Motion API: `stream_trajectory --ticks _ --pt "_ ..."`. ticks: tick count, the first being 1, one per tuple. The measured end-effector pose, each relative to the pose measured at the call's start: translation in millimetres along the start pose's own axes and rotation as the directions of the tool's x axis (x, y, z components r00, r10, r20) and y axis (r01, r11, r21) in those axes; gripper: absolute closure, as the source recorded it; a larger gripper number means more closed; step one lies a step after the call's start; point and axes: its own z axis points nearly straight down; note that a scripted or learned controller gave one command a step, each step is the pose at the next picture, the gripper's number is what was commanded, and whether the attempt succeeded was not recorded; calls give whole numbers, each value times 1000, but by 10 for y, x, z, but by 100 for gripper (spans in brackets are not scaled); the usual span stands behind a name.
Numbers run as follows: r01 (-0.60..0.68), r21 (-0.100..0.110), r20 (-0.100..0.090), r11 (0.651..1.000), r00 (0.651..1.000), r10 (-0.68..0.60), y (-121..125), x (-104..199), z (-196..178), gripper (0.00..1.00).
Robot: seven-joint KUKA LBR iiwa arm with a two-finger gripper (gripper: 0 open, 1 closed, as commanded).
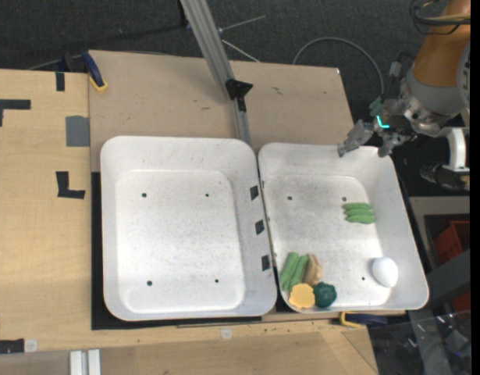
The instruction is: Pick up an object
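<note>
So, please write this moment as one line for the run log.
end effector: open, over right bin far edge, holds nothing | right bin: green pod, white ball, near-corner cluster | pick: not done

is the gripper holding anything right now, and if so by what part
Nothing is held. The gripper hangs with its fingers apart above the far right corner of the right bin, and the small objects, such as the green pod, lie on the bin floor.

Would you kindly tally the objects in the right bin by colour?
Green: 3 — pod, long piece, dark round piece
Yellow: 1
Tan: 1
White: 1, ball
Total: 6
</note>
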Motion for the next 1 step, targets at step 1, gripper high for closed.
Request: stream_trajectory --ticks 1 --pt "2 -5 2 1000 1000 -2 9 0 -31 0"
